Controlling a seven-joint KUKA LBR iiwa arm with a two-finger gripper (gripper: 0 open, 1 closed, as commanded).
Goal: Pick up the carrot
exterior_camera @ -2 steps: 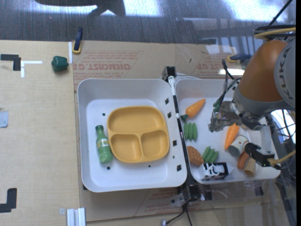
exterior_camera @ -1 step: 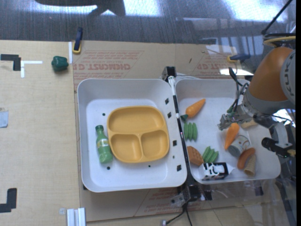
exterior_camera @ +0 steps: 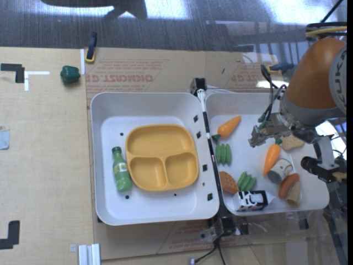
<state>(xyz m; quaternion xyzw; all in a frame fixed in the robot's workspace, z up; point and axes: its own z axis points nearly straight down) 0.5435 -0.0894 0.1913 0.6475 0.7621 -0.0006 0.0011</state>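
Observation:
Two orange carrots lie in the right bin (exterior_camera: 314, 200). One carrot (exterior_camera: 229, 126) rests near the bin's far left side, slanting toward the divider. The other carrot (exterior_camera: 271, 158) lies near the middle, pointing down toward the front. My gripper (exterior_camera: 263, 135) hangs over the right bin just above and left of the middle carrot's top end, and to the right of the far carrot. I see nothing held in it. The grey arm with its orange band (exterior_camera: 317, 73) comes in from the right.
The right bin also holds green pea pods (exterior_camera: 223, 153), a second green pod bunch (exterior_camera: 246, 180), a brown pastry (exterior_camera: 228, 182), a black-and-white carton (exterior_camera: 252, 199), a small can (exterior_camera: 281, 170) and a sausage (exterior_camera: 288, 185). The left bin (exterior_camera: 105, 203) holds a yellow divided plate (exterior_camera: 162, 158) and a green bottle (exterior_camera: 121, 169).

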